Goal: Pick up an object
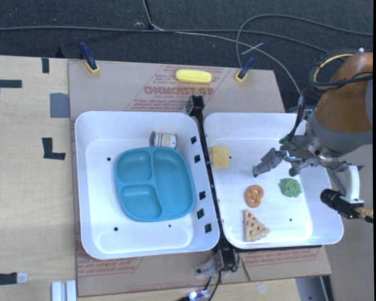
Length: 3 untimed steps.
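Above a knotted pretzel (254, 196) and bumpy green broccoli (291, 187), the tool (269, 163) hangs spread.

Arm (338, 115): grey body w/ rounded orange band above wrist, black cables looped over it. Gripper (267, 165): dark grey, two slim fingers, metal parts behind.

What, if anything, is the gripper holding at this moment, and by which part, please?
Nothing is held. The gripper hangs over a bare patch of the right bin, apart from the pretzel, cheese and broccoli.
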Available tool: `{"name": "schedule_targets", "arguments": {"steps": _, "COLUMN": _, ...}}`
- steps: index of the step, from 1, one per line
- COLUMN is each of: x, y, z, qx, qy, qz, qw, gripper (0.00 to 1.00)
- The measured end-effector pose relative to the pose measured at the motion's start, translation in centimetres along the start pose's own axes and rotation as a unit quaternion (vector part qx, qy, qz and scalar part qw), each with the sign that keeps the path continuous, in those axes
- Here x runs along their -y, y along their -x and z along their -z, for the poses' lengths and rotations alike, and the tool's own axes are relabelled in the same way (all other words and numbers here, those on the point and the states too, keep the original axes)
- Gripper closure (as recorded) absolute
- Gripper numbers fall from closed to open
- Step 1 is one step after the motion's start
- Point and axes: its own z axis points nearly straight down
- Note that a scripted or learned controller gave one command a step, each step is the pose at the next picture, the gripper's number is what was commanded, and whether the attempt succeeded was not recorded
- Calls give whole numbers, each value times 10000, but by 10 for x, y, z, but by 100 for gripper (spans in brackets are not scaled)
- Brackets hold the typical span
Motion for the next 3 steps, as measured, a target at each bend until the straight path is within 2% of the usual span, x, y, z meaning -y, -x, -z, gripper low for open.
{"name": "schedule_targets", "arguments": {"steps": 1, "x": -1, "y": 3, "z": -64, "qx": -6, "qy": -15, "qz": -1, "qw": 10000, "gripper": 0}}
{"name": "schedule_targets", "arguments": {"steps": 2, "x": 7, "y": -3, "z": -121, "qx": -6, "qy": -6, "qz": 1, "qw": 10000, "gripper": 0}}
{"name": "schedule_targets", "arguments": {"steps": 3, "x": 6, "y": -4, "z": -109, "qx": -9, "qy": 3, "qz": 7, "qw": 10000, "gripper": 100}}
